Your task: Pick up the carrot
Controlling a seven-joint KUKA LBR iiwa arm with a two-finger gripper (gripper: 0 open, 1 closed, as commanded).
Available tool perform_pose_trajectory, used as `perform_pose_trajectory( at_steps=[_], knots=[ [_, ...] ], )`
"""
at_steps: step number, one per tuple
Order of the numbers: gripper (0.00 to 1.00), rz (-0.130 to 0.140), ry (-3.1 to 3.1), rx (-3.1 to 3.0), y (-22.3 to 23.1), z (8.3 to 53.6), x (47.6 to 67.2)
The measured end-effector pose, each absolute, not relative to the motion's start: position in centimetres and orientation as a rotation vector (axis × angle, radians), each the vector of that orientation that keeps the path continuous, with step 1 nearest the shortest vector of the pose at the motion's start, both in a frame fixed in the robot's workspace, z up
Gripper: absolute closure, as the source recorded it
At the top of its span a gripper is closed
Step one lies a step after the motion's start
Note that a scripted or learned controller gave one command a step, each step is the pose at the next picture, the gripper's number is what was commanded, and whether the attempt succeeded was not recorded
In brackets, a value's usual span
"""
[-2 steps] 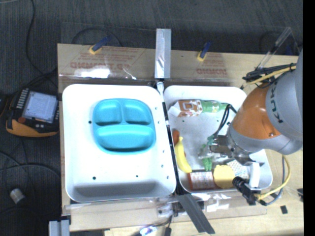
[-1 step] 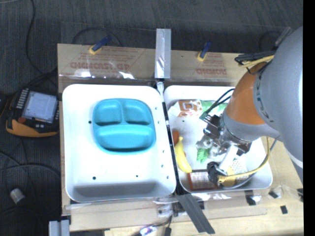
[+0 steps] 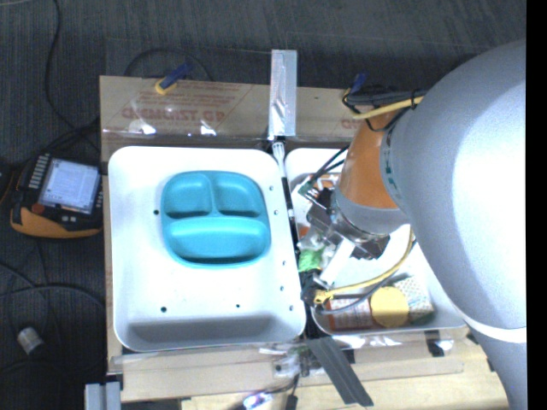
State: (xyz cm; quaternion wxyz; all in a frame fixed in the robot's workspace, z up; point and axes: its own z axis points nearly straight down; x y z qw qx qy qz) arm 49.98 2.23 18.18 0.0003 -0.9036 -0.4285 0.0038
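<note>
Grey arm (image 3: pixel 479 186): reaches in from the right, covers much of the right bin (image 3: pixel 301 165). Left bin (image 3: pixel 128 254): holds a blue plate (image 3: pixel 216 216). Tool (image 3: pixel 329 248): hangs low by the right bin's left wall, among clutter; open or closed, cannot tell. Yellow item (image 3: pixel 389 306): lies near the front wall. Orange bit (image 3: pixel 302 227), perhaps the carrot: sits at the left wall, just beside the tool.

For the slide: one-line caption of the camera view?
KUKA arm reaches into the cluttered right bin; blue divided plate sits in the left bin.
</note>
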Motion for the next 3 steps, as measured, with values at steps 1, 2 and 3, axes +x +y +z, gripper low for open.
perform_pose_trajectory(
  at_steps=[1, 2, 3],
  knots=[
    [1.00, 0.010, -1.749, -2.611, -2.4, 26.0, 54.6],
    [1.00, 0.009, -2.219, -2.225, 4.2, 21.1, 61.4],
    [1.00, 0.010, -2.244, -2.201, -1.3, 19.9, 66.8]
  ],
)
